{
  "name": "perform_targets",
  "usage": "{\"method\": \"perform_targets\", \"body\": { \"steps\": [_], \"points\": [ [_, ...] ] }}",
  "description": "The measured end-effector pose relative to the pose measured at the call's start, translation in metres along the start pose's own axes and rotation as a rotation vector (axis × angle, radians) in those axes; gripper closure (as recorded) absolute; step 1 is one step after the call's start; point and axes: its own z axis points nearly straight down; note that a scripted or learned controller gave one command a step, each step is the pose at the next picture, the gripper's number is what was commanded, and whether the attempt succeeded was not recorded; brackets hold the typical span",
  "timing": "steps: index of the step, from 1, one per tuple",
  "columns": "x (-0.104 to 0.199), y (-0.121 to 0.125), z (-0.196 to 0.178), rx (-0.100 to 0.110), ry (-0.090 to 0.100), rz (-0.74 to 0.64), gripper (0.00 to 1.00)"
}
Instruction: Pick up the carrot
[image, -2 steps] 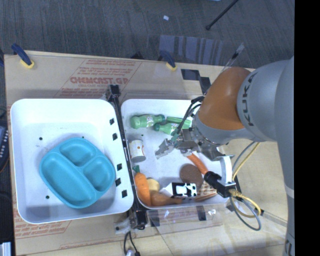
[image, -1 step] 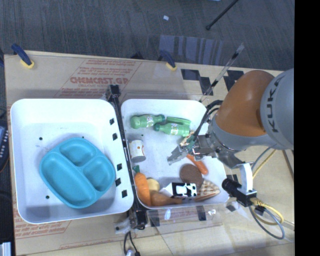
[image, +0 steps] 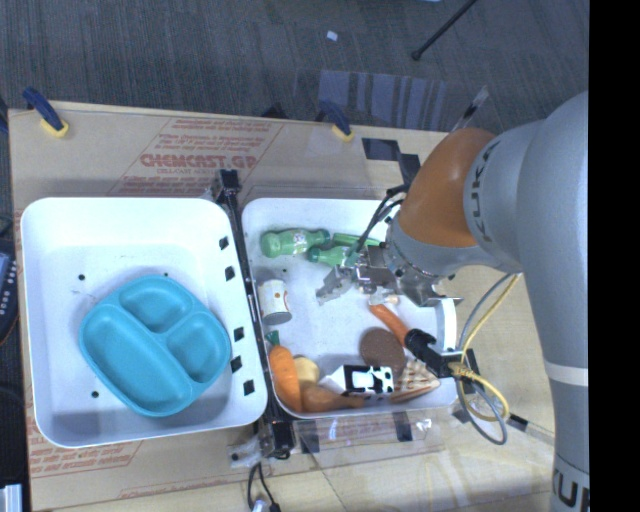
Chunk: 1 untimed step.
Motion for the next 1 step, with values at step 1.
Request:
{"method": "perform_targets", "body": {
  "steps": [1],
  "points": [
    [0.0193,-0.0327,-0.0697,-0.008,0.002,-0.075,0.00]
  ]
}}
